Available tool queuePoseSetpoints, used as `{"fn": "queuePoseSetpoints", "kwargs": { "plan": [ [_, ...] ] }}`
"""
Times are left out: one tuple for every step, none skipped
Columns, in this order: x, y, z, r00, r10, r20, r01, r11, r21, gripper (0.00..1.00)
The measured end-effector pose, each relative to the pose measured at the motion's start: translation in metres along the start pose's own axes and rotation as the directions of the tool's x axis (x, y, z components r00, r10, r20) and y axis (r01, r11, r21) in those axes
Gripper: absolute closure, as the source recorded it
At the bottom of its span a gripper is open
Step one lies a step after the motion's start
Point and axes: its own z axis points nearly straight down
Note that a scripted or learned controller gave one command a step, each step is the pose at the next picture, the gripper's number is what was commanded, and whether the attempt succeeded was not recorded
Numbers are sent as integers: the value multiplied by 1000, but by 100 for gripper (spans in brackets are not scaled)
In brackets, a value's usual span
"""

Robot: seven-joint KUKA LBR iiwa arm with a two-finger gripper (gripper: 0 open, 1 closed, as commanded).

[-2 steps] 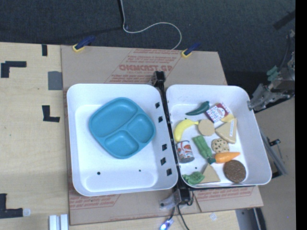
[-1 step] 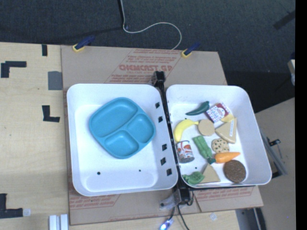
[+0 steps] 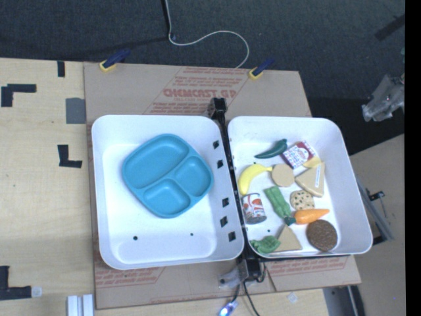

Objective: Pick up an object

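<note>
Right bin (image 3: 342, 143) holds a cluster of small toy food: banana (image 3: 252, 175), carrot (image 3: 310, 215), round brown cookie (image 3: 322, 234), small can (image 3: 253, 207), green pepper (image 3: 271, 150). All look like light, rigid plastic, probably a bit slick. The banana is the best candidate, pinched across its narrow middle; it sits near the divider. Left bin (image 3: 105, 229) has a blue divided tray (image 3: 166, 174). Gripper (image 3: 383, 101) is parked off the bench at right, well away from the bins; can't tell its opening.

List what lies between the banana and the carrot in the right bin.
In the camera view, between the banana and the carrot lie a green bean pod and a chocolate-chip cookie.
</note>
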Motion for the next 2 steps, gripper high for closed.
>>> {"fn": "queuePoseSetpoints", "kwargs": {
  "plan": [
    [62, 0, 0, 1000, -2, -1, 2, 1000, 0, 100],
    [130, 0, 0, 1000, -1, 0, 1, 1000, 0, 100]
  ]
}}
